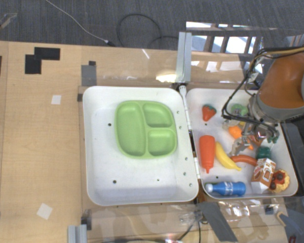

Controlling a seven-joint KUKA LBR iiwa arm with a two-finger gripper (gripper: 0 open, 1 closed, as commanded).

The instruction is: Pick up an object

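One fixed camera high above the bench point(35, 151), looking down at a slant on both white bins point(99, 186), arm point(286, 82) entering right.

Bright, even light falls from above, and both white bins point(96, 186) read clean with only faint shadow along their inner walls. Strong glare shows on the metal bracket point(184, 54) and the clear panel at the bench's point(35, 151) far edge, with smaller glints near its front edge. Focus is fair, though the arm point(286, 82) looks slightly soft, perhaps from motion. Small items are grainy.
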